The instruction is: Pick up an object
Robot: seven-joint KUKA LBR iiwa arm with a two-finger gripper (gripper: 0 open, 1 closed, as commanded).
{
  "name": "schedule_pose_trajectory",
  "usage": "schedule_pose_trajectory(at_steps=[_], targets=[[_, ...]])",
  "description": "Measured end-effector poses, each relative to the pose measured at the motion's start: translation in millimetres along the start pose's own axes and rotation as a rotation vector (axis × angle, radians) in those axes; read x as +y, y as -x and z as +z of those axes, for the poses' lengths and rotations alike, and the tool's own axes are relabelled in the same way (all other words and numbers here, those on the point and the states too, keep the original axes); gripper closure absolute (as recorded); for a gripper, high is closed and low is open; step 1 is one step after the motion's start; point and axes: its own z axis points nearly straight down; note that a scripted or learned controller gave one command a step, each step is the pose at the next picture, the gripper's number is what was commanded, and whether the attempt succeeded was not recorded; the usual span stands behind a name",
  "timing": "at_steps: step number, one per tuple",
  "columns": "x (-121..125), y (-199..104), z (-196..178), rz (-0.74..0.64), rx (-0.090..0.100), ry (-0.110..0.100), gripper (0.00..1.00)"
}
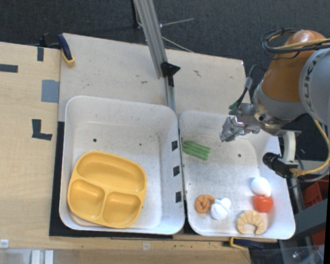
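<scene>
Gripper [231, 131] hangs over the far part of the right bin [211, 122], reaching in from the right; can't tell whether it is open or closed, nothing visibly held. Just left and slightly near of it, a green bean-like piece [196, 150] lies flat on the bin floor, close to the left wall. Along the near edge of the same bin: a small brown pretzel-like item [204, 203], a white lumpy object [221, 209] touching it on its right, a croissant [252, 222] in the near right corner. A red tomato-like piece [263, 203] sits just far of the croissant, a white egg [261, 185] just beyond that. Left bin [121, 111] holds a yellow three-compartment plate [107, 189] in its near left part. Both bins rest on the desk [18, 122].
</scene>
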Motion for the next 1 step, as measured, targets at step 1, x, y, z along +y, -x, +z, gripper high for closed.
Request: schedule_pose_trajectory(at_steps=[1], targets=[[0.7,-0.5,-25.8,0.000,0.000,-0.003,1.00]])
